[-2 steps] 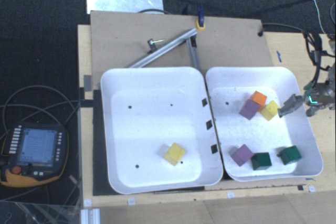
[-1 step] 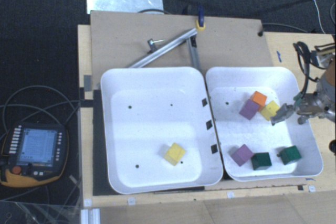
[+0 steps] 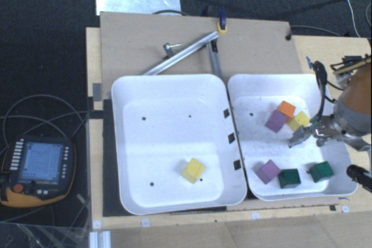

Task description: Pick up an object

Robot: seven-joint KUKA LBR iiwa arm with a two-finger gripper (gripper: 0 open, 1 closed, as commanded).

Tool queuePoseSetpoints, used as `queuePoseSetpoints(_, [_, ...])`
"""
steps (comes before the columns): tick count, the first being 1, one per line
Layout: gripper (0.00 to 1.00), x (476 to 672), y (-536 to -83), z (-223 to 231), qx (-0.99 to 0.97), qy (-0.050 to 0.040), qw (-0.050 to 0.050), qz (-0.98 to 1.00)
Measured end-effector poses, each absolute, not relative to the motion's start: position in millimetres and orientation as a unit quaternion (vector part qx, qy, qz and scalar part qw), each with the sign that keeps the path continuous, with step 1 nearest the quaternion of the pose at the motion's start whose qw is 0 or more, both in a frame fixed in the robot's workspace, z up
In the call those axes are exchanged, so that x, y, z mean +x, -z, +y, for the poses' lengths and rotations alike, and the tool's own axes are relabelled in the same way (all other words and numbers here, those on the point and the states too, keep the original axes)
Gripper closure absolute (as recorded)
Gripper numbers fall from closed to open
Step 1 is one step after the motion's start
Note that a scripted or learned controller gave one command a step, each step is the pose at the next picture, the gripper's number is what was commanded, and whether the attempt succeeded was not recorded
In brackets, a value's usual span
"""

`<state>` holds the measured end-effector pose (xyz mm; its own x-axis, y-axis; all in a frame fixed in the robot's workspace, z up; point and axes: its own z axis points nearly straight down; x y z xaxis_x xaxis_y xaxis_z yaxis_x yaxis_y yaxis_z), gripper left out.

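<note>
My gripper (image 3: 299, 137) hangs at the frame's right over the right bin (image 3: 250, 177), just below the yellow cube (image 3: 300, 121), placed to drop on it. Whether my jaws are open I cannot tell; nothing shows between them.

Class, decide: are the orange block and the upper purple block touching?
Touching: the camera view shows the orange block pressed against the upper purple block, no white between.

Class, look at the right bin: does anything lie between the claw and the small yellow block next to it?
Nothing visible does. The claw hovers just below the yellow block, with bare bin floor between them. The orange block and purple block sit on the far side.
</note>
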<state>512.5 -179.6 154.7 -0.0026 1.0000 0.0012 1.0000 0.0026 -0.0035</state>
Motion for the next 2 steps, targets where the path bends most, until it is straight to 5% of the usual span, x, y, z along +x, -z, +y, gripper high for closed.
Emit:
queuePoseSetpoints(1, [0.00, 509.3, -112, -177, -0.706, -0.0007, 0.001, -0.708])
queuePoseSetpoints(2, [1.00, 511.3, -126, -178, -0.705, 0.0009, -0.002, -0.709])
